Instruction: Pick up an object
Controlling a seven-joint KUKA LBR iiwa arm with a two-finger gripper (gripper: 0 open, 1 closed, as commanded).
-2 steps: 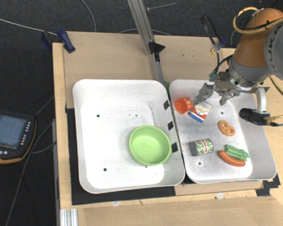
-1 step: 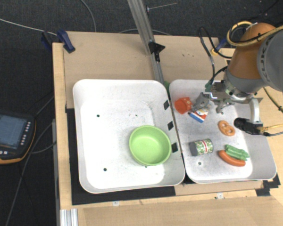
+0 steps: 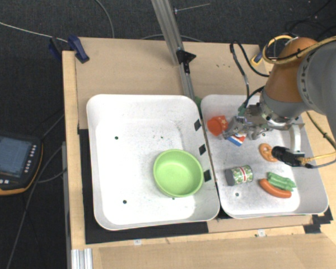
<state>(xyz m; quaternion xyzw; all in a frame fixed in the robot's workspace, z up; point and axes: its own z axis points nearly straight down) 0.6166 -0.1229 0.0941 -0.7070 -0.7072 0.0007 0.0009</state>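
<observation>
Plain tan wood counter (image 3: 129,58) here, with two shallow white bins sitting right on it side by side: left bin (image 3: 101,116), right bin (image 3: 313,198), edges touching.

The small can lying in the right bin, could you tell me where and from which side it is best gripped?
Grip the small can across its round body at mid-length, coming straight down from above. It lies on its side, long axis roughly left to right in the camera view, so the fingers should close front to back. It lies apart from its neighbours, so there looks to be room on both sides.
</observation>
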